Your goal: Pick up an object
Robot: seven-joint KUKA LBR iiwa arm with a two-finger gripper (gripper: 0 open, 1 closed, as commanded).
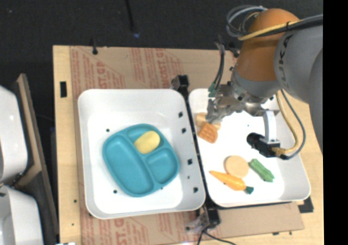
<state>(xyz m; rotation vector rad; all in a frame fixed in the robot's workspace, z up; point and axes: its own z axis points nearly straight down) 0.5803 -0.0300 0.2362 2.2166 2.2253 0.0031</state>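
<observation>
The pincer (213, 116) hangs low over the near-left part of the right-hand shallow white plastic bin (293, 184), close beside the raised wall that parts it from the left-hand shallow white plastic bin (89, 130). Whether its fingers stand wide or narrow I cannot tell, since the wrist hides them from above. Just below its tip lies a small orange wedge-shaped toy food piece (207, 132), and a paler tan bit (200, 118) sits touching or nearly touching the tip on its left; neither can be seen between the fingers, so by my judgement the pick is not yet made and the closing and the lift are both left to do. Further out from the pincer, toward the near rim, lie a round tan flat toy cookie (236, 166), an orange plastic carrot with a green stub (229, 180) and a green plastic pod (261, 170), well apart from the tip and leaving open floor between. Away to the pincer's left, across the wall, a blue three-part plastic plate (125, 168) holds a yellow rounded toy piece (147, 142) in its upper compartment. Room looks tight on the wall side, where a finger could strike the rim; toward the bin's middle and straight up the way is free over the table (109, 70).
</observation>
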